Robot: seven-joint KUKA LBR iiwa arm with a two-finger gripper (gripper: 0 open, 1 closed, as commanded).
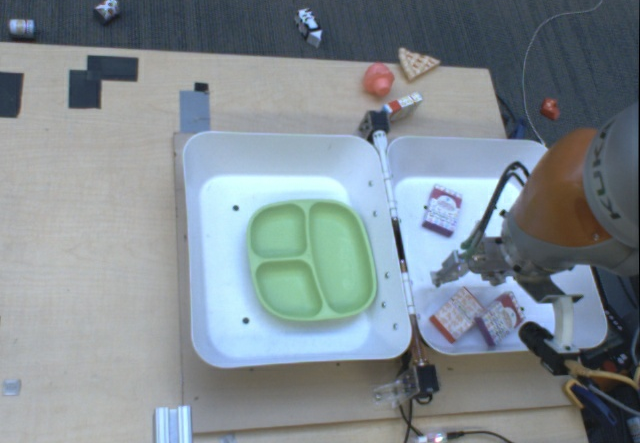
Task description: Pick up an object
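In the right bin [415,181], a small red and white packet [443,209] lies near the far side. A second red and white packet [457,314] lies at the near side, and a purple and red item [499,319] touches its right edge. My gripper [462,268] hangs over the middle of this bin, between the far packet and the two near things and above them. The orange band [565,201] of the arm sits to its right and hides the bin's right part. I see nothing held.
The left bin [215,231] holds a green divided plate [310,259]. Behind the bins, a red ball [378,79], a pizza-slice toy [418,62] and a small tube [404,105] lie on the bench. Small clutter lies on the dark floor mat beyond. A black cable [497,199] loops by the wrist.
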